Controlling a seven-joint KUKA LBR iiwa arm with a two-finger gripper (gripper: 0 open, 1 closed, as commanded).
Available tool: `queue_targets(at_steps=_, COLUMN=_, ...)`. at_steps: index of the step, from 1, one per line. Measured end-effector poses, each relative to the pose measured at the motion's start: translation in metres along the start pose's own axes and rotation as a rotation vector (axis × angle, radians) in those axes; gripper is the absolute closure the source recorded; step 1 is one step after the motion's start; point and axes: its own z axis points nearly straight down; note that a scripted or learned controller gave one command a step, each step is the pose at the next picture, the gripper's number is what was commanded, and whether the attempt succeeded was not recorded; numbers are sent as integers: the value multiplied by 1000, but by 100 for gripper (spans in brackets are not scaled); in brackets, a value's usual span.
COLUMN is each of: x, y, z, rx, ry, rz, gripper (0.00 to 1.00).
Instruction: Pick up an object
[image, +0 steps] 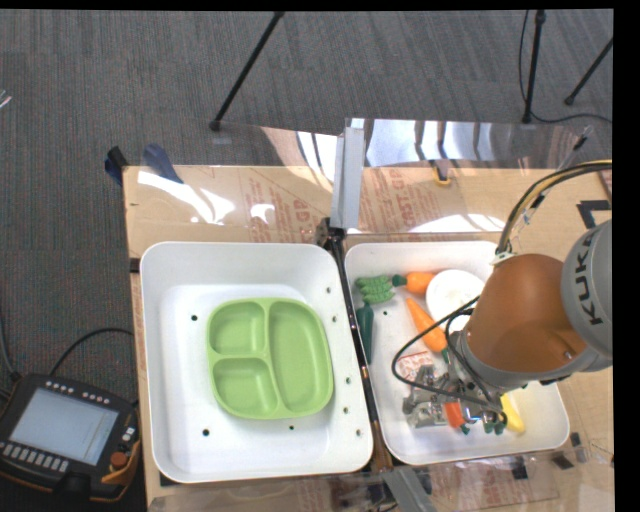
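The right bin (400, 452) holds several toy foods: an orange carrot (427, 325), another carrot with green leaves (385, 287), a dark green piece (365, 322), a white round plate (455, 292) and a yellow piece (514, 414). My gripper (450, 408) hangs low over the near part of this bin, under the orange band (520, 310). A small orange object (455, 413) sits right at the fingers, but the view does not show whether it is held.
The left bin (165, 300) holds a light green divided plate (270, 357). A tablet pendant (60, 430) lies on the floor at the lower left. Black cables (420, 345) loop beside the wrist. A clear panel (470, 150) stands behind the bins.
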Motion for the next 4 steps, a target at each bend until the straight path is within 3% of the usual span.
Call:
queue_targets(at_steps=1, x=0, y=0, z=0, rx=0, ry=-1, rz=-1, gripper=0)
queue_targets(at_steps=2, x=-1, y=2, z=-9, rx=-1, ry=0, rz=-6, gripper=100)
queue_targets(at_steps=3, x=-1, y=2, z=-9, rx=-1, ry=0, rz=-7, gripper=0)
queue_targets(at_steps=4, x=2, y=7, z=0, rx=0, ry=-1, rz=61, gripper=0)
